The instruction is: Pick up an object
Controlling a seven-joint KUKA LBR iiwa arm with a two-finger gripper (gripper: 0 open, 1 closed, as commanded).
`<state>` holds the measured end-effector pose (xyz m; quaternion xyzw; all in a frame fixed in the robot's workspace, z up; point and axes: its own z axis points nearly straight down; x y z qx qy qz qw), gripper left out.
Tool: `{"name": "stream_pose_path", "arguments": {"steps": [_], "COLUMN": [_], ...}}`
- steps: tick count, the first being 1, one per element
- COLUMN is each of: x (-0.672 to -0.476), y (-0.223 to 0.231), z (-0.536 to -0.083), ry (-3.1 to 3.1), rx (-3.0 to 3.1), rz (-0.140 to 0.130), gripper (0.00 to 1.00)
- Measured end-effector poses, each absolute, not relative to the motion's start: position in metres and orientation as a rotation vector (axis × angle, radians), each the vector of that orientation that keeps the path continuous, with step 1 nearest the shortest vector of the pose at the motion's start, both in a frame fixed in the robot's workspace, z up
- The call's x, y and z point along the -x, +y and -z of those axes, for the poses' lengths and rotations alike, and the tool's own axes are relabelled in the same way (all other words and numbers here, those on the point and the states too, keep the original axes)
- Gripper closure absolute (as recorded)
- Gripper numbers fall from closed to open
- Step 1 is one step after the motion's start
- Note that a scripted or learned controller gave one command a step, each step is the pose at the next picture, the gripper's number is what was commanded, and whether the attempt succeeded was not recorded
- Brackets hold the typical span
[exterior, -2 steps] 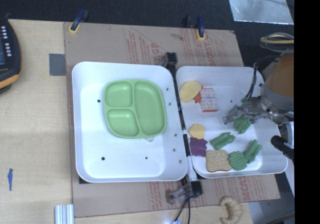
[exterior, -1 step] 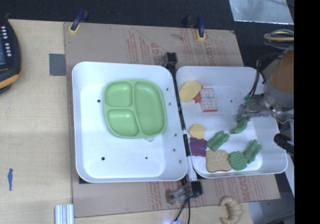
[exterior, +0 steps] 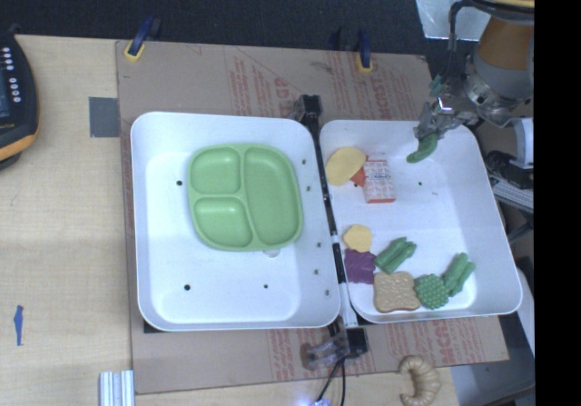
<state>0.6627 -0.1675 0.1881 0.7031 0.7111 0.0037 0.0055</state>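
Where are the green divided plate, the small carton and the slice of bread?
green divided plate (exterior: 245,197): camera view, centre ridge.
small carton (exterior: 379,182): camera view, top face.
slice of bread (exterior: 394,292): camera view, middle of the slice.

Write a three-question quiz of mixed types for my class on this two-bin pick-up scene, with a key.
1. True or false: the green divided plate lies in the right bin.
2. What does the gripper hold? A) a small green piece B) the slice of toast C) the red-and-white carton
3. Fill in: the purple piece lies just below a ____ piece.

Key: 1 false; 2 A; 3 yellow.
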Motion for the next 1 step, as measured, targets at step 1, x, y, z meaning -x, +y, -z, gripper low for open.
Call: {"name": "stream_pose_path", "arguments": {"steps": [1], "x": [-0.6565], "y": [-0.1708], "z": [-0.1821], "ry": [2.228], "rx": [-2.216], "rz": [0.003], "gripper": [0.0]}}
